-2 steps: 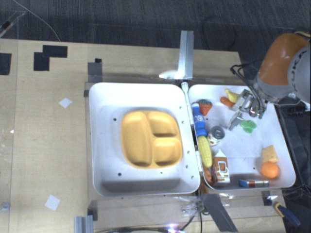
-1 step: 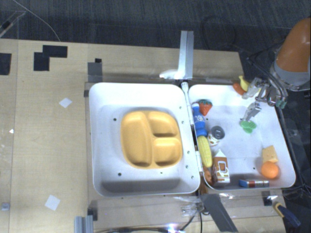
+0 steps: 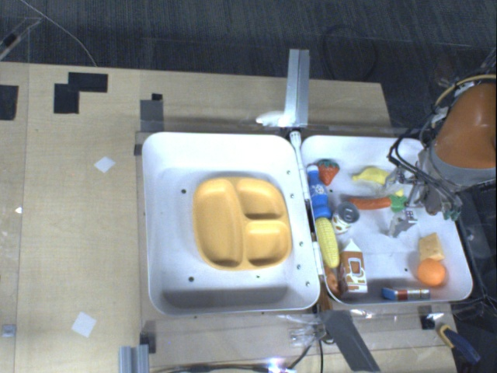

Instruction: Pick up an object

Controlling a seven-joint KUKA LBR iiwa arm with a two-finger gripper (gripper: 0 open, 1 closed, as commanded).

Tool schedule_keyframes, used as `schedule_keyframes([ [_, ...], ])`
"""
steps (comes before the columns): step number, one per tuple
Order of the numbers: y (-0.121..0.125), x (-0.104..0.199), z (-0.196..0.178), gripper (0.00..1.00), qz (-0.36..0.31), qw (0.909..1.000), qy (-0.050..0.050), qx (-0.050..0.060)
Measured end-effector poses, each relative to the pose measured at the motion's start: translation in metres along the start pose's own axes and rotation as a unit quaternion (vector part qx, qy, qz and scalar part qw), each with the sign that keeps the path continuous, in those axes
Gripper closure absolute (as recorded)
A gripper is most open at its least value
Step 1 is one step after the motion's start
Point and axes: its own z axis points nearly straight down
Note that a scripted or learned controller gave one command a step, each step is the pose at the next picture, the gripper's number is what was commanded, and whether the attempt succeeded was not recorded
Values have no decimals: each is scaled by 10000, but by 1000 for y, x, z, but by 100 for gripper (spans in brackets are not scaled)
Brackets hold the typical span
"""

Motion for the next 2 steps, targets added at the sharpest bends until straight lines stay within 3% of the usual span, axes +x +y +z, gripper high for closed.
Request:
schedule_keyframes([
  [1, -1, -51, -7, 0, 1296, 9914, 184, -15],
  [2, 26, -48, -9, 0, 3181, 9479, 178, 46],
])
